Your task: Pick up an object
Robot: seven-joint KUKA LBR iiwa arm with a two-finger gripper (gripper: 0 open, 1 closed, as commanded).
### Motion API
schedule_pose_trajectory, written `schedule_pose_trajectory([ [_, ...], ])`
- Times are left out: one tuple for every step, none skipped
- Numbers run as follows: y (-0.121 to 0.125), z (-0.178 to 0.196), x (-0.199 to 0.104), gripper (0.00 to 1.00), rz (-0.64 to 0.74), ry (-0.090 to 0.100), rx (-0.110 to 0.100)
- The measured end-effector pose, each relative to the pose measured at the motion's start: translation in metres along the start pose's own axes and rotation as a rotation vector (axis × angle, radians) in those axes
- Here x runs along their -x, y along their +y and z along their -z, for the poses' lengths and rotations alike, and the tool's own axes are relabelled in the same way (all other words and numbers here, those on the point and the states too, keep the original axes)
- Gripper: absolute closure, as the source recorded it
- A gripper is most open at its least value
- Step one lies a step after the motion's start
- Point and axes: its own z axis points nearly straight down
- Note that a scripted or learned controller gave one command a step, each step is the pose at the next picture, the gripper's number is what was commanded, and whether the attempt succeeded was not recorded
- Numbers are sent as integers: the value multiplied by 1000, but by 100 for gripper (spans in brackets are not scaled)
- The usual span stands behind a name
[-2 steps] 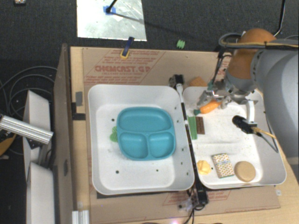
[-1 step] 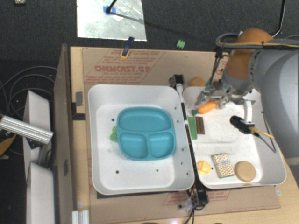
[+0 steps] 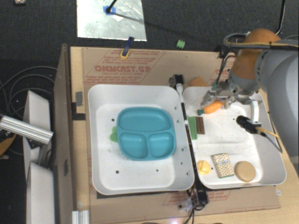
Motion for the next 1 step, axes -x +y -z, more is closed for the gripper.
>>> schedule_pose_trajectory([
  [-1, 10, -1, 100, 2, 3, -10],
])
